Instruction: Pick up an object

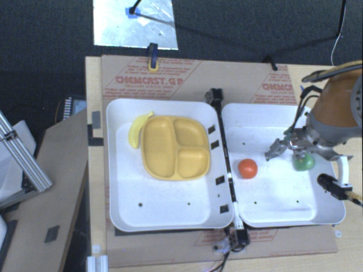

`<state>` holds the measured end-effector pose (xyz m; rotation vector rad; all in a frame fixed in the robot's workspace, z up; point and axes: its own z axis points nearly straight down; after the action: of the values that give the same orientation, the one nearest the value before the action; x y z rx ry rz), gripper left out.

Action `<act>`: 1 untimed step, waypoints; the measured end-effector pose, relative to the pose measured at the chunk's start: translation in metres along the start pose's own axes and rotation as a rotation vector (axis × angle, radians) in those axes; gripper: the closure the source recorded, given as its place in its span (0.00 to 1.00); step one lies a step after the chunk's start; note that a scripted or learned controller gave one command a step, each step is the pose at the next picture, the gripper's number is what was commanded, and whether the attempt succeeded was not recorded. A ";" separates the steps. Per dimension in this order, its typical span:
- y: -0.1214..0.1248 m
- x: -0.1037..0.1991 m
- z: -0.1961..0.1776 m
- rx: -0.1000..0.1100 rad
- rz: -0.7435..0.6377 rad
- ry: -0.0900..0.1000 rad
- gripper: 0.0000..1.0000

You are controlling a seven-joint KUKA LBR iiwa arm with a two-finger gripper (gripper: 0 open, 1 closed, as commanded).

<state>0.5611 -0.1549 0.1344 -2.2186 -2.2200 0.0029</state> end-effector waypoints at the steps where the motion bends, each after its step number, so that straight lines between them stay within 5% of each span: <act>1: 0.000 0.001 0.052 0.000 0.000 0.000 0.00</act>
<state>0.5608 -0.1543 0.0820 -2.2189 -2.2197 0.0020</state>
